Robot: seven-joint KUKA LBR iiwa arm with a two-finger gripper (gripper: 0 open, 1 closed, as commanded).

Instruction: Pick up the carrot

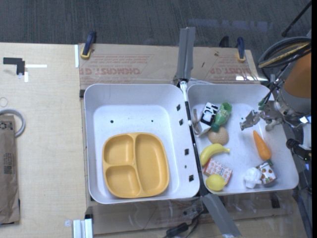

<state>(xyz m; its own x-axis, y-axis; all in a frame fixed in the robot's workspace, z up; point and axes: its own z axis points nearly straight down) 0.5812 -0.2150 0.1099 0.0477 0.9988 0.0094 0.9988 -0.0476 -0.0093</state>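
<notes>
The orange carrot (261, 145) lies in the right bin (237, 94), near its right wall, with its thin end pointing to the far side. My gripper (258, 120) hovers just beyond that thin end, reaching in from the right below the arm's orange band (301, 76). Its two metal fingers (246, 122) stand spread apart and open, with nothing between them. The carrot rests on the bin floor, apart from the fingers.
The right bin also holds a banana (213, 152), a lemon (215, 182), a red packet (218, 169), a green item (222, 113), a brown ball (219, 135) and a white-and-red toy (260, 176) just in front of the carrot. A yellow divided plate (135, 163) lies in the left bin (129, 103).
</notes>
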